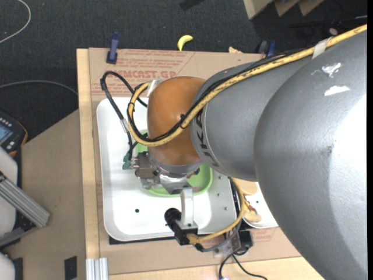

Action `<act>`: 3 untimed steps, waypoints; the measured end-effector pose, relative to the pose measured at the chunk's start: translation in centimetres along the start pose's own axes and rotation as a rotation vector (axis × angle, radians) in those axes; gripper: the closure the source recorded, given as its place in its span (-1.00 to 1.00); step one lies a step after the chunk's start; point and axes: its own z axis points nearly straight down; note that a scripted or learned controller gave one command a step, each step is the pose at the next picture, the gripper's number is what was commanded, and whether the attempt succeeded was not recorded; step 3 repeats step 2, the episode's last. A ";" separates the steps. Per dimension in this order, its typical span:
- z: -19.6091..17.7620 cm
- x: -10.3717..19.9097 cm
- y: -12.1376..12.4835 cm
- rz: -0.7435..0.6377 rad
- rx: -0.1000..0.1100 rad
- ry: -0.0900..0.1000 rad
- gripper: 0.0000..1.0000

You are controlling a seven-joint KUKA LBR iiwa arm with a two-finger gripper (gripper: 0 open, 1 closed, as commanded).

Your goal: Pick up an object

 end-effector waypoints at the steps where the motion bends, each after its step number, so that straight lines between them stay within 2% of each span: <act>1: -7.1 -4.8 7.9 0.005 -0.028 0.008 1.00; 2: -23.6 0.4 6.6 -0.008 -0.036 0.017 1.00; 3: -23.6 0.4 6.6 -0.008 -0.036 0.017 1.00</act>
